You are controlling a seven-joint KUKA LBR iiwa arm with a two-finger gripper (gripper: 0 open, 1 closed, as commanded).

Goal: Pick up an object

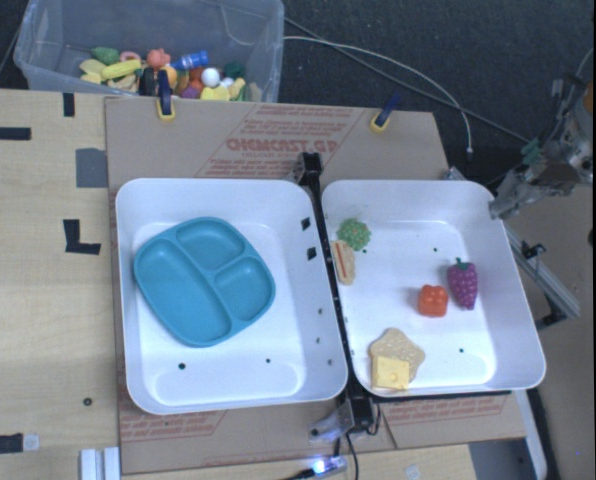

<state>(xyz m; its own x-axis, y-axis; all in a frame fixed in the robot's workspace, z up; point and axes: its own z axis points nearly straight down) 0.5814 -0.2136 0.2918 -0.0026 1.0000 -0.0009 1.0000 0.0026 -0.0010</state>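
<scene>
Even, fairly bright overhead light is washing the two white bins (318, 298), nearly blowing out their floors. Shadows are staying soft and short under the small items. Dark floor along the top of the frame is going murky. Whole frame is looking slightly soft and low-resolution; the arm (553, 158) at right edge is blurring.

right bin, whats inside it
The right bin holds a green broccoli, a hot dog, a purple grape bunch, a red pepper and a sandwich with cheese. What lies under the sandwich is covered.
</scene>
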